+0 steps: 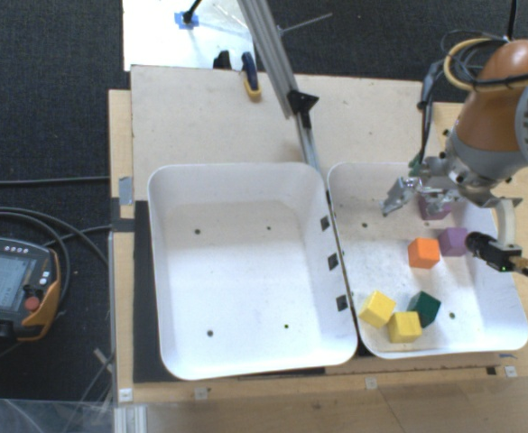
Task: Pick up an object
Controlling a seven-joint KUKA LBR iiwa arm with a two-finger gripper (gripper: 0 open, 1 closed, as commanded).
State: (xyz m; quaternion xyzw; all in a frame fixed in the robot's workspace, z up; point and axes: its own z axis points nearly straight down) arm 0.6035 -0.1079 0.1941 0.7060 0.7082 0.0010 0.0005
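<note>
A wooden bench (209,124) is seen from above at a slant, bearing two shallow white bins side by side. The left bin (169,242) has a bare white floor with a few small dark specks. The right bin (512,327) holds several small blocks.

The grey arm (503,106), with its orange band above the wrist, reaches in from the right and hangs over the far part of the right bin. Its gripper (430,201) points down near the bin's far edge. A purplish-pink block (433,208) sits right at the fingers, seemingly between them, though the wrist hides how firmly it is held.

Just nearer the front, an orange block (423,253) lies touching or almost touching a purple block (453,241) on its right. Toward the bin's front edge lies a cluster: one yellow block (378,309) on the left, a second yellow block (404,327) beside it, and a dark green block (425,307) just behind that second one.

A slim metal pole (273,43) slants across the bench's far side, ending where the two bins meet. A teach pendant (11,287) with a screen rests off the bench's left edge.
</note>
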